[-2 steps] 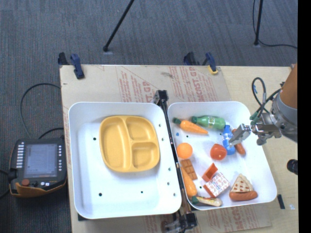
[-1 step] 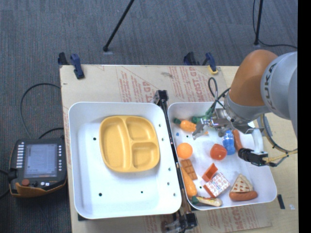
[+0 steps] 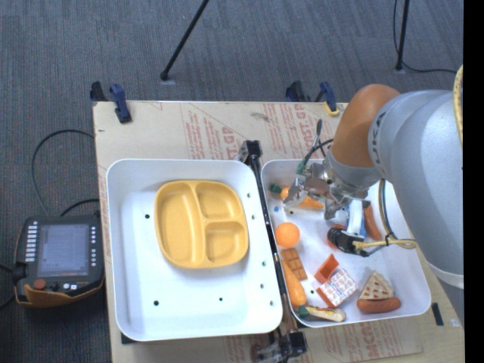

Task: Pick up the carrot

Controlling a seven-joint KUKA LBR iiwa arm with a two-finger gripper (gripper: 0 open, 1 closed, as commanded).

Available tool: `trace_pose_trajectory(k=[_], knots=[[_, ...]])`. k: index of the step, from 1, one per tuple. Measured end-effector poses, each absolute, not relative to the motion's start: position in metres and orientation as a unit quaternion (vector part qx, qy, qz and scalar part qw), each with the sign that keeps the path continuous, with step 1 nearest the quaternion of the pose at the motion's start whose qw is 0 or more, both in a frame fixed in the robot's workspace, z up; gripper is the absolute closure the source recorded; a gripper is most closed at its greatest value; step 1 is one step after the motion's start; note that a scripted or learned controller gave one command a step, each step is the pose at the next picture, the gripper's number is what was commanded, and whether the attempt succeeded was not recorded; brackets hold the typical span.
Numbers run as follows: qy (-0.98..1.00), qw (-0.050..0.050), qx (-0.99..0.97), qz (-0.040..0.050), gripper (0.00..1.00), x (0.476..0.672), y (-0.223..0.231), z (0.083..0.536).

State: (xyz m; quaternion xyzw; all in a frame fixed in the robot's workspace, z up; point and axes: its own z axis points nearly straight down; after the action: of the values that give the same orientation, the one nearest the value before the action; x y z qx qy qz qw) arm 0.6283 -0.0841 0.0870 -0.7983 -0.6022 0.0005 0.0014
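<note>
Lying along the right bin's left wall, the carrot sits well apart from jaws whose state I cannot tell.

Orange carrot, yellow tray

The tool sits low in the right bin at its twelve o'clock end, and the wrist above covers most of it, so how its fingers stand cannot be told. An orange item just beneath it is half hidden; whether it is a carrot is unclear. The arm runs off the frame at three o'clock and blocks the bin's three o'clock wall. The tabletop is cut off at six o'clock. A small dark object at that edge is too blurred to identify. Two tripod legs leave the frame at twelve o'clock.
</note>
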Motion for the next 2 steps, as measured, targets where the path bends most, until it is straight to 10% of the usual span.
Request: trace_pose_trajectory(k=[1,2], knots=[[-0.603,0.002,-0.798,0.0003,1.00,0.6287,-0.0840,0.0971],[-0.603,0.002,-0.798,0.0005,0.00,0.6286,-0.0840,0.0970]])
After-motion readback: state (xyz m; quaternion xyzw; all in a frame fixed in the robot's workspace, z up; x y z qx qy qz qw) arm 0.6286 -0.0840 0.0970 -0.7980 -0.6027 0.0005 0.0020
